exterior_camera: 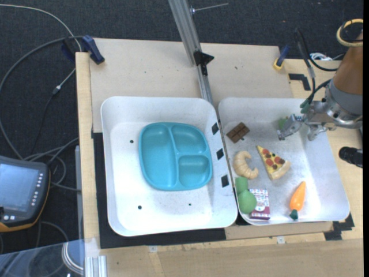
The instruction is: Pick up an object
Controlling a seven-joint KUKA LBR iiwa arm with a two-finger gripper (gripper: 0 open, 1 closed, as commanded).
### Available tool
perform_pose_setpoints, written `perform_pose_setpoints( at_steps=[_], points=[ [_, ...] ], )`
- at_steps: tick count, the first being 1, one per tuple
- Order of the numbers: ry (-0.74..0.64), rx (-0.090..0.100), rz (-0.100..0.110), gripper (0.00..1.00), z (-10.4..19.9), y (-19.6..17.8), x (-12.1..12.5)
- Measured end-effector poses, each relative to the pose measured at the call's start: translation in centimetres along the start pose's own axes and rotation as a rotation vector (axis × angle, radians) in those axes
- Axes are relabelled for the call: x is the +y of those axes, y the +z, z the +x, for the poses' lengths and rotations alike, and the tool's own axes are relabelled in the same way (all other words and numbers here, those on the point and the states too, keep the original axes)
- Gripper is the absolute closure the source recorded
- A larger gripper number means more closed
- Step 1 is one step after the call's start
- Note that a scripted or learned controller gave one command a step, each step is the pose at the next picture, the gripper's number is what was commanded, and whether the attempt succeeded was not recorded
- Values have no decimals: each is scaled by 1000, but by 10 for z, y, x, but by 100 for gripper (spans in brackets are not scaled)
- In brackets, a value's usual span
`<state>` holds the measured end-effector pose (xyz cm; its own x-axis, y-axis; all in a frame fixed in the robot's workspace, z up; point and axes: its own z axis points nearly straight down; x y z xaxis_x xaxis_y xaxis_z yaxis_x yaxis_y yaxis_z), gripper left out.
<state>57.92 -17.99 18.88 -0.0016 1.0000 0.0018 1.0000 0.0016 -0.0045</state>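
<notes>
My gripper (301, 130) hangs over the upper right part of the right bin (323, 172). Its fingers are spread open, and I see nothing between them. A small green object (283, 122) lies just beside the left fingertip (286, 132). Below and to the left are a pizza slice (273, 161), a croissant (246, 164) and a brown chocolate bar (237, 132). Along the front of the bin lie an orange carrot (297, 195), a green fruit (246, 199) and a small red and white carton (260, 204).
The left bin (118, 172) holds a blue divided plate (176, 155). A metal pole (190, 33) slants down to the seam between the bins. Cables and a yellow ring (349, 32) sit at the bench's back right corner.
</notes>
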Motion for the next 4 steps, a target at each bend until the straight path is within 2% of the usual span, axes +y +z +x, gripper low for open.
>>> perform_pose_setpoints(
  at_steps=[1,2,3,4],
  points=[
    [-1,1,1,0,7,60,4],
    [1,1,0,0,8,98,4],
    [0,0,-4,100,8,85,5],
    [-1,-3,-10,100,19,31,5]
  ],
)
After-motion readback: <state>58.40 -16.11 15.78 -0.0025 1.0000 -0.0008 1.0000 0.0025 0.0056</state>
